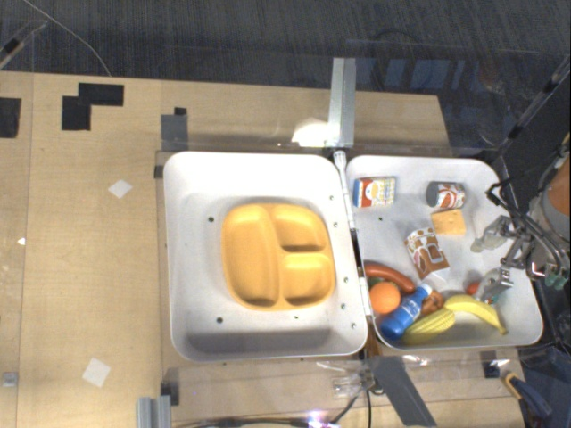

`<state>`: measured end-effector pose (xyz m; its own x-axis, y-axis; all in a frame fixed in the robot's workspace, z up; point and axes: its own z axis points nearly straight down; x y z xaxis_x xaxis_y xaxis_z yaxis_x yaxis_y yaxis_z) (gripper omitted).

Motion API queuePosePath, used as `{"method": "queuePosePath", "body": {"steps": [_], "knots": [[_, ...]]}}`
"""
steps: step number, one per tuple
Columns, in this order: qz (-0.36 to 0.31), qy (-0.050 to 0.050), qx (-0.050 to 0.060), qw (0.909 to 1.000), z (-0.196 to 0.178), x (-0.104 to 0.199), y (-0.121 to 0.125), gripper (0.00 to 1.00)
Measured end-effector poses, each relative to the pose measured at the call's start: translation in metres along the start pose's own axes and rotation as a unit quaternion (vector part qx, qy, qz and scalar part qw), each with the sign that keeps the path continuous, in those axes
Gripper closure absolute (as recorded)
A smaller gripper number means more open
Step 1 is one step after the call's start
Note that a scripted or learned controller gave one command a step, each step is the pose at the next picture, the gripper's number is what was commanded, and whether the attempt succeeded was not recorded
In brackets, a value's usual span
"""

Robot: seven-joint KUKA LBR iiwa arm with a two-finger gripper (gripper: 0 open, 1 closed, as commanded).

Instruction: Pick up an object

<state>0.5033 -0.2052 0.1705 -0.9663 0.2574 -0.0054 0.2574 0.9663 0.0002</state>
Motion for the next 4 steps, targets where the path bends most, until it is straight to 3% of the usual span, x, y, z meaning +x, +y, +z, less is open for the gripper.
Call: {"method": "queuePosePath", "body": {"steps": [1,2,3,4], "knots": [[0.025,-0.008,-0.001,0.9997,0.078,-0.093,0.026,0.0],[0.168,0.037,0.006,0.985,0.076,-0.139,0.038,0.0],[0.307,0.022,0.02,0.9513,0.08,-0.131,0.067,0.0],[0.394,0.017,0.026,0.9188,0.083,-0.13,0.084,0.0]]}}
